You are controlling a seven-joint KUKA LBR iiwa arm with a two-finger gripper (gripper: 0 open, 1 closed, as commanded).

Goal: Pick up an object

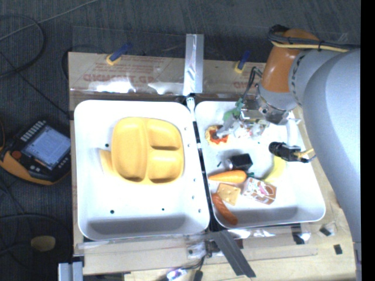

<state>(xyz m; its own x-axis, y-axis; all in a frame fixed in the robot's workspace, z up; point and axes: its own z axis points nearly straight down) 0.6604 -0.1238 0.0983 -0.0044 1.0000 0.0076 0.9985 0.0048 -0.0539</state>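
Note:
My gripper [245, 120] hangs low over the far part of the right bin [313, 206], under the orange band of the arm. Just left of it lies a small red and orange item [217, 135], very close to the gripper's tip. Nearer the front are a black block [239, 160], an orange carrot [227, 176], a tan square cracker [228, 192], a brown sausage [225, 210] and a red and white packet [260, 191]. A yellow curved piece [276, 168] lies toward the right. Nothing shows between the gripper's tips.
The left bin [88, 215] holds a yellow divided plate [146, 148]. A raised divider [199, 157] separates the two bins. The grey arm covers the right bin's far right corner. A handheld pendant [38, 151] lies on the floor at the left.

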